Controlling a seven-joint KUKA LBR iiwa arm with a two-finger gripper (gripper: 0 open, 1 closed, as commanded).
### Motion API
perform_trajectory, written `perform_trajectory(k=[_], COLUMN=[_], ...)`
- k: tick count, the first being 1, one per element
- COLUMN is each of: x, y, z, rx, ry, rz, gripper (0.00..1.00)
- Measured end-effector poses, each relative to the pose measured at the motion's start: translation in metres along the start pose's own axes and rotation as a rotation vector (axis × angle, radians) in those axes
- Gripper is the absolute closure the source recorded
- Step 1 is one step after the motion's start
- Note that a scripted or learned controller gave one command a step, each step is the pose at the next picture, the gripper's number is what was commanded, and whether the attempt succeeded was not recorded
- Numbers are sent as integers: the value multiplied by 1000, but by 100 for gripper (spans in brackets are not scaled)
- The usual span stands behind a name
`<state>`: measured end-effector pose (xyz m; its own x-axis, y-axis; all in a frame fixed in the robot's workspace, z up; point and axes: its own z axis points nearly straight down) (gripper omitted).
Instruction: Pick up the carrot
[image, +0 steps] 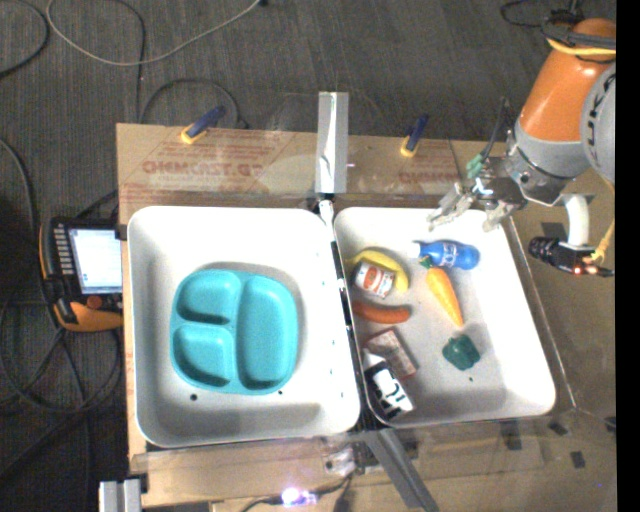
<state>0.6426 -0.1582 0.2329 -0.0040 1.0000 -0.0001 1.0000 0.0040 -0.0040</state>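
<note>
at the near edge of the right bin (520, 395), close to the divider between the two bins, lies a small black and white packet (388, 390), and just beyond it a brown packet (391, 350). a dark green block (461, 351) sits further toward the bin's right side. going farther in, a reddish sausage (381, 312) lies near the divider, with a yellow and red can (378, 274) touching or just beside its far side. the carrot (445, 295) lies about mid-bin, orange, tapering toward the near right, its green top pointing at the far edge and nearly touching a blue bottle (450, 255) beyond it. the left bin (150, 400) carries a teal divided plate (237, 330) in its middle.

farthest off, the gripper (468, 205) hangs over the far edge of the right bin, by its far right corner, its fingers splayed apart and grasping nothing. it is well apart from the carrot.

as i judge it, the step in hand is the approach: the pick is not yet begun. the next move calls for bringing the claw nearward over the carrot's thick middle, turning the fingers to straddle it across its width, then descending. the bottle crowds the carrot's top end, so a grip lower along the body looks safer; the green block near its tip leaves less room there.
</note>
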Motion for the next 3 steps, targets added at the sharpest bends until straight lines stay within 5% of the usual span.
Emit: perform_trajectory(k=[1,2,3], x=[-8,-7,40], y=[-33,-34,-30], z=[139,133,71], rx=[-1,3,0], ry=[-1,1,0], rz=[27,25,-17], gripper=[0,100,100])
